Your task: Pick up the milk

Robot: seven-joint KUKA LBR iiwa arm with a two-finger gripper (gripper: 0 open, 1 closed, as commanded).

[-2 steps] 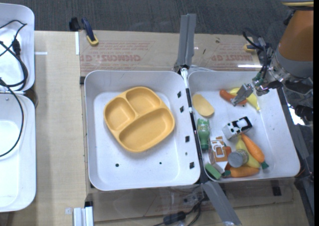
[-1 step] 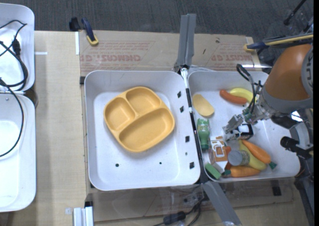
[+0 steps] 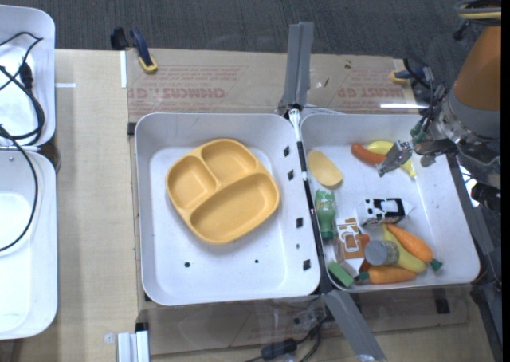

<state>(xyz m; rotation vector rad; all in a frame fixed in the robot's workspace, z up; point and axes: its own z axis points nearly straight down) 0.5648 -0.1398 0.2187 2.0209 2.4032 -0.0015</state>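
Observation:
The milk (image 3: 384, 209) is a small black-and-white carton lying in the middle of the right bin (image 3: 458, 217). My gripper (image 3: 410, 159) hangs over the far part of that bin, up and to the right of the milk and apart from it. Its fingers (image 3: 393, 161) are spread open with nothing held between them. Under it lie a yellow item (image 3: 382, 147) and an orange pepper-like piece (image 3: 365, 154).
Close around the milk are an orange-and-white carton (image 3: 347, 237), a green bottle (image 3: 325, 210), a grey can (image 3: 378, 253), carrots (image 3: 408, 242), and a pale yellow chip (image 3: 324, 167). The left bin (image 3: 151, 217) holds a yellow divided plate (image 3: 222, 190).

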